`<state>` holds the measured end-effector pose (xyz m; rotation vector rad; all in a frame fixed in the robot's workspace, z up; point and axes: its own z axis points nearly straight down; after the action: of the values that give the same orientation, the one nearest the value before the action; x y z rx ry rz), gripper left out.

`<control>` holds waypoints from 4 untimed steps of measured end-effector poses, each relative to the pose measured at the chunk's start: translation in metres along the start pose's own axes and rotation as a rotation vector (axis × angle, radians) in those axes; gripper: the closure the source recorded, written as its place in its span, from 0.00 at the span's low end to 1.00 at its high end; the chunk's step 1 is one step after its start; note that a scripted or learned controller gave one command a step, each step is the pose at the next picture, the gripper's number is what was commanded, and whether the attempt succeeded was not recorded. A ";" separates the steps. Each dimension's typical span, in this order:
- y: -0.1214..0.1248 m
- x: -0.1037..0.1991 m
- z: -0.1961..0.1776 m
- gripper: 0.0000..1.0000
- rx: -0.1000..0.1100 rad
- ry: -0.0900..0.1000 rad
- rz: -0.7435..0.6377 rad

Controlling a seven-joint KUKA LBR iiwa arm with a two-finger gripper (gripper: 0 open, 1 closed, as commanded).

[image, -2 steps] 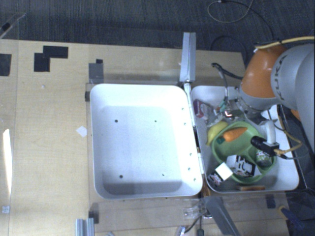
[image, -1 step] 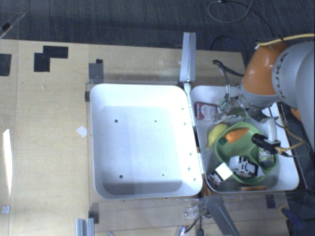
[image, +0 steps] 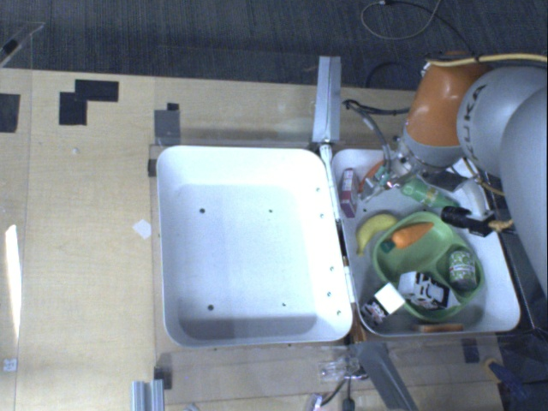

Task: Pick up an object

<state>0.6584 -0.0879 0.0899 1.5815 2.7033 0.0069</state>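
Clutter fills the right white plastic bin (image: 510, 315): at its near edge a small white card (image: 388, 300) on the round green plastic bowl (image: 428, 268), then an orange carrot-shaped toy (image: 409, 235) and yellow banana (image: 373, 229), long axes slanting. End effector (image: 391, 171) at the far edge, just beyond them; whether it grips anything cannot be told. Left white plastic bin (image: 248, 247) alongside.

The right bin (image: 505, 311) holds a green bowl (image: 428, 268) with a carrot (image: 409, 235) at its 11 o'clock rim, a banana (image: 373, 229) touching at 10 o'clock, and a white block (image: 388, 300) at 7 o'clock.
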 end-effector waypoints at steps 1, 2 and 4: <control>0.046 0.053 -0.154 1.00 0.002 0.003 0.065; 0.048 0.053 -0.164 1.00 -0.001 0.000 0.060; -0.041 0.129 -0.167 1.00 0.008 0.005 0.166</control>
<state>0.5579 0.0050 0.2553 1.8049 2.5698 0.0015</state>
